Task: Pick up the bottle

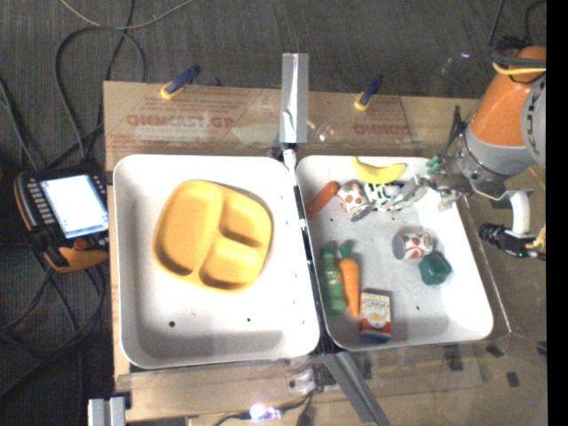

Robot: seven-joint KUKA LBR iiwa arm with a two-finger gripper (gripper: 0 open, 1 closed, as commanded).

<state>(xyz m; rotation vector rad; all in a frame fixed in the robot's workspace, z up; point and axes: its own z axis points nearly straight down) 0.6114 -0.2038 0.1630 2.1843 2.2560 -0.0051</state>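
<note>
Camera view from above: the green bottle [334, 280] lies lengthwise in the right bin [461, 322], near its left edge, touching an orange carrot [350, 284] on its right. The gripper [417, 191] hovers near that bin's far edge, beside a banana [380, 169] and a patterned cup [353, 197], well apart from the bottle; whether it is closed cannot be made out. A yellow divided tray [213, 234] sits in the left bin [142, 327].
</note>
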